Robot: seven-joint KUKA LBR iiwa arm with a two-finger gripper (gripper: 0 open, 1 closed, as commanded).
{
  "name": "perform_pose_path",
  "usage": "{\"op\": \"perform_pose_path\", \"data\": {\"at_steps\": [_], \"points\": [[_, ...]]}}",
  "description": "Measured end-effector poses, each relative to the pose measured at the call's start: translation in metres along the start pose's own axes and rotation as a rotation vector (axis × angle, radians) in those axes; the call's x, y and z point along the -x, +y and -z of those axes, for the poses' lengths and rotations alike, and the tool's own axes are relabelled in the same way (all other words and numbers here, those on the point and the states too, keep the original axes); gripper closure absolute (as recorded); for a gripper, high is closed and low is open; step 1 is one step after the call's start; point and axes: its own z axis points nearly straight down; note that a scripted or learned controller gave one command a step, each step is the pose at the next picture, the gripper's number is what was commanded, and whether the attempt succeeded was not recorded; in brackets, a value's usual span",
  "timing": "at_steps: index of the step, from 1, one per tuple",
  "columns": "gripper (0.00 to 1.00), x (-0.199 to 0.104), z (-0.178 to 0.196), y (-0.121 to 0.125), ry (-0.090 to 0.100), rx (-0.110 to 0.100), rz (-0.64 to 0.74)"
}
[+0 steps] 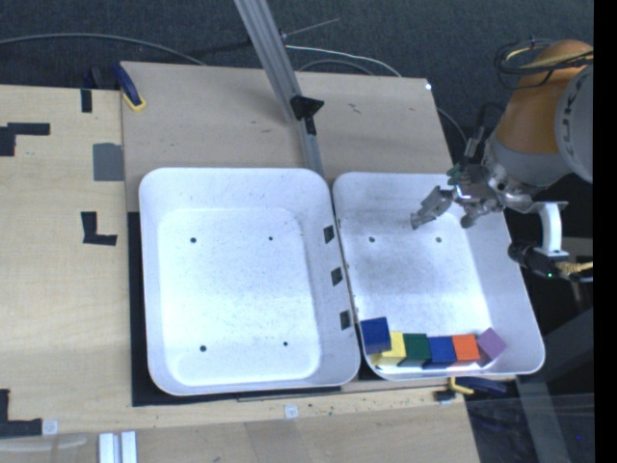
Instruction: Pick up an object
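Note:
Several small blocks lie in a row along the near edge of the right bin (415,273): a blue block (374,334) on a yellow one (389,352), then a green block (415,346), another blue block (442,350), an orange block (465,347) and a purple block (491,342). My gripper (446,210) hangs over the far right part of this bin, well away from the blocks. Its two fingers are spread open with nothing between them.
The left bin (236,278) sits beside the right one. A slanted metal pole (275,61) rises from the bench behind the bins. Cables run across the dark floor at the back.

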Motion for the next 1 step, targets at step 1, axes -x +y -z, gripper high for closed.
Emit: {"op": "perform_pose_path", "data": {"at_steps": [1], "points": [[0.0, -0.0735, -0.0852, 0.0321, 0.001, -0.001, 0.002]]}}
